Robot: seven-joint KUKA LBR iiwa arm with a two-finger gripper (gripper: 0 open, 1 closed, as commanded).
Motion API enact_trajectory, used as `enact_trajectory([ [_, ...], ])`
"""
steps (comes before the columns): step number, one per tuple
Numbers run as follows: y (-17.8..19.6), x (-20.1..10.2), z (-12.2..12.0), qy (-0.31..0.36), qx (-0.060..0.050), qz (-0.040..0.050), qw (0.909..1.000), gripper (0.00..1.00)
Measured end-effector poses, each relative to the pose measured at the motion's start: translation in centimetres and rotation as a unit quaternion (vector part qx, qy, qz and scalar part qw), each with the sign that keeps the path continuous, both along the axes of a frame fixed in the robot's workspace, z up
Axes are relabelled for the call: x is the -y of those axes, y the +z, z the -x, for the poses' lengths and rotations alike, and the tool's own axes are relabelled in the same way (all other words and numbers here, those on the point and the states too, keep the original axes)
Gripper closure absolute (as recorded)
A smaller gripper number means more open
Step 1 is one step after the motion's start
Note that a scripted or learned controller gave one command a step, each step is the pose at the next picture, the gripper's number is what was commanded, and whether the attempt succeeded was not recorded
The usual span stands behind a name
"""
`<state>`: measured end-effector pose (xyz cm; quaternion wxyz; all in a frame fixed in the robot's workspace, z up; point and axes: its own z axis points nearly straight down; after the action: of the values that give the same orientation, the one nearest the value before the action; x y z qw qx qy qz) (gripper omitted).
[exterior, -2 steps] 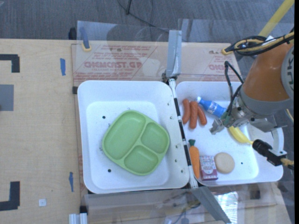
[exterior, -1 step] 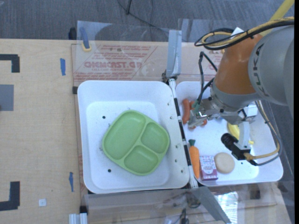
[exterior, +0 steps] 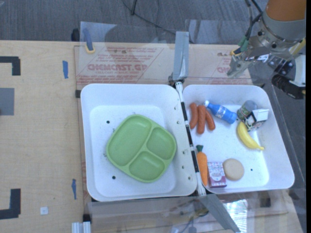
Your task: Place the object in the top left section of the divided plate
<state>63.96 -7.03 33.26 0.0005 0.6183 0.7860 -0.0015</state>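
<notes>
A light green divided plate [exterior: 141, 148] lies in the left bin [exterior: 95, 130]; it has one large section and two smaller ones, all bare. The right bin [exterior: 277, 154] holds hot dog sausages [exterior: 201, 118], a blue bottle [exterior: 219, 111], a banana [exterior: 249, 136], a carrot [exterior: 201, 163], a red carton [exterior: 216, 174], a round tan bun [exterior: 233, 169], a grey can [exterior: 247, 110] and a small white box [exterior: 260, 115]. My gripper [exterior: 238, 62] hangs above the far edge of the right bin, apart from every object, with nothing in it.
A clear plastic sheet with red print [exterior: 126, 64] lies behind the bins. A grey divider strip [exterior: 181, 57] stands between them at the back. Cables [exterior: 252, 13] trail beside the arm at the top right. The wooden bench [exterior: 34, 144] extends to the left.
</notes>
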Motion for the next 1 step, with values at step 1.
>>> enact_trajectory([
  [1,-8.28,-3.50,5.78,0.054,-0.001,-0.0009,0.9986,1.00],
])
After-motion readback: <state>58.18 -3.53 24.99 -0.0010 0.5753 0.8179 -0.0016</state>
